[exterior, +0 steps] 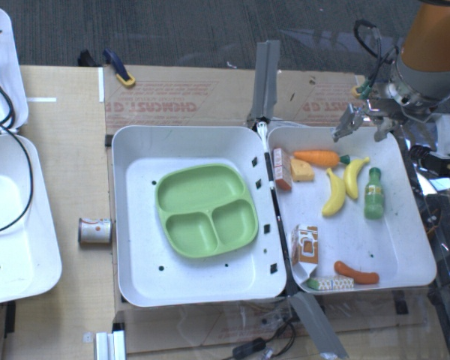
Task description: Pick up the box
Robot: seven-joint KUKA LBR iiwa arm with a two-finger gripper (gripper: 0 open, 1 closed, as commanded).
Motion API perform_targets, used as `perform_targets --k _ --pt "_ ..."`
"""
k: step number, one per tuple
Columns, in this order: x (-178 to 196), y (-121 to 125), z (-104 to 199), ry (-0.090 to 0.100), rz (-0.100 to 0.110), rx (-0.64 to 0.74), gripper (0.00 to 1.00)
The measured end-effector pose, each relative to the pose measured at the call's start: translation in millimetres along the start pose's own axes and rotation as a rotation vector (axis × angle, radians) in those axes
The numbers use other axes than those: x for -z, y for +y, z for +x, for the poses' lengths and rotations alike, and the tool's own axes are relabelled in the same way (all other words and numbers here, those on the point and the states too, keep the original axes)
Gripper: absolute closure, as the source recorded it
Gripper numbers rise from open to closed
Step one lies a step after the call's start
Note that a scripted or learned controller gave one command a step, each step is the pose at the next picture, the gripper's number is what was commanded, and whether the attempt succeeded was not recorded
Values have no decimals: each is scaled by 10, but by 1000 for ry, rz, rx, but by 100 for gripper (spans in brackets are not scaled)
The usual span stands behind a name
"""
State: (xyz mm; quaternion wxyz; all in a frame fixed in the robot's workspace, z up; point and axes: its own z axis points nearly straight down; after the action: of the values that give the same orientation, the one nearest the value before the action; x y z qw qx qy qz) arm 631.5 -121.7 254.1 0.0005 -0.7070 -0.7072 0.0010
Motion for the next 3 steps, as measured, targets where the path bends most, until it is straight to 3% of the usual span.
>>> perform_targets --k 1,2,3 --pt "-553 -62 -143 0 1 9 0" --pt "-1384 -611 -783 0 0 41 0" --pt "-1286 -601 -784 0 -2 38 100"
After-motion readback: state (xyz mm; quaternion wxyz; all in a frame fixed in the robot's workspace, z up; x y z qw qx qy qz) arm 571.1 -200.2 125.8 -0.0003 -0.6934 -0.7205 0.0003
